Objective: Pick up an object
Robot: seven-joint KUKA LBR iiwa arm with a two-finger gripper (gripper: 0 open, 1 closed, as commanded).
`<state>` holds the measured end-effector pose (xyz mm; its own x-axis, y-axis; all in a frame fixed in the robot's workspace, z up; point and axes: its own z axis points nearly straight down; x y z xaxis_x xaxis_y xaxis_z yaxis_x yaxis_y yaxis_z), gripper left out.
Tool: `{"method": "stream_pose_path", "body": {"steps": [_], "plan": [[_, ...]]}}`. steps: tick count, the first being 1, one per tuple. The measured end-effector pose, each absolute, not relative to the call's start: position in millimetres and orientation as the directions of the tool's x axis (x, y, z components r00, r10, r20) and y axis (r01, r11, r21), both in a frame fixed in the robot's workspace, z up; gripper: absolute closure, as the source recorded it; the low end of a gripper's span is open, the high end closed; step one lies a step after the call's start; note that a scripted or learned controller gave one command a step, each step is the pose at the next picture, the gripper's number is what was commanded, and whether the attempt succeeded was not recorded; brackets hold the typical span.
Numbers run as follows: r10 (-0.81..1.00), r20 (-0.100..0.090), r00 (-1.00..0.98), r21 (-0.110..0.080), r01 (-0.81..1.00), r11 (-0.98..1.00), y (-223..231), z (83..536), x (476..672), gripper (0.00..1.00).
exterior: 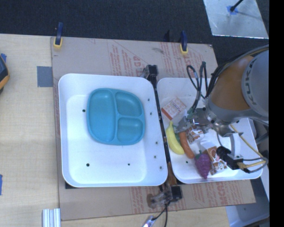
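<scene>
So far nothing has been lifted, as far as I can judge from where I stand. The arm (236, 86) reaches in over the right bin (180, 174), and its gripper (195, 123) sits low among the objects there, near the bin's middle. From this angle I cannot tell whether it is released or clenched, and nothing can be seen held in it.

Contents of the right bin, all resting on its floor:
- a banana (173, 140) along the left wall;
- a carrot (186, 145) just beside the banana, on its right;
- a purple bunch of grapes (203, 164) toward the near edge;
- a small red-and-white packet (173, 108) toward the far side;
- another small box (216, 157) just right of the grapes, label too blurred to read.

The left bin (71, 126) carries a blue divided plate (116, 116), lying flat and well apart from the gripper.

Judgement: the task is in its approach or grasp stage. The gripper is nearest the carrot's upper end and some small item at its tip that I cannot identify. Left to do: secure one object, then raise it clear of the bin floor. The clutter is tight, so a neighbour could be nudged or a grip could slip.

Cables (199, 79) hang off the wrist above the bin.
</scene>
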<state>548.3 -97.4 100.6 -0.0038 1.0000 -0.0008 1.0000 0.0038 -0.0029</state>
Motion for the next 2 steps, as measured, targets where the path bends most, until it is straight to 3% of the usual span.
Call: {"method": "stream_pose_path", "body": {"steps": [1, 2], "plan": [[1.0, -0.003, -0.008, -0.006, 1.0, 0.008, -98, 110, 547.9, 1.0], [1.0, 0.001, -0.005, -0.003, 1.0, 0.005, -23, 192, 544.8, 1.0]]}}
